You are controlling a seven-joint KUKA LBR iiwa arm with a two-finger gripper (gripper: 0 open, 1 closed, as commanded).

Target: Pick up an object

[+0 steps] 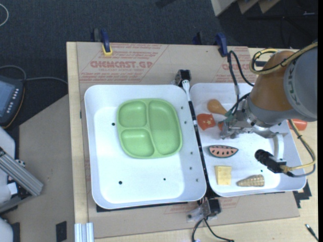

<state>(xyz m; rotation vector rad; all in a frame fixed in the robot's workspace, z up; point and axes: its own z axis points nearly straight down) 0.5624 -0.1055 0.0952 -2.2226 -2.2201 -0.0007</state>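
Note:
My gripper hangs low over the upper middle of the right bin, below the grey arm with its orange band. Just to its left lies a red toy fruit. A tan, pear-shaped toy rests up and to the left of the gripper. Below the gripper a watermelon slice lies flat. Closer to the front rim sit a yellow square piece and a beige ridged cone. I see nothing held in the gripper.
The left bin holds a green divided plate. An orange-red item peeks out from under the arm at the right bin's far right. Blue clamps hold the board's back edge.

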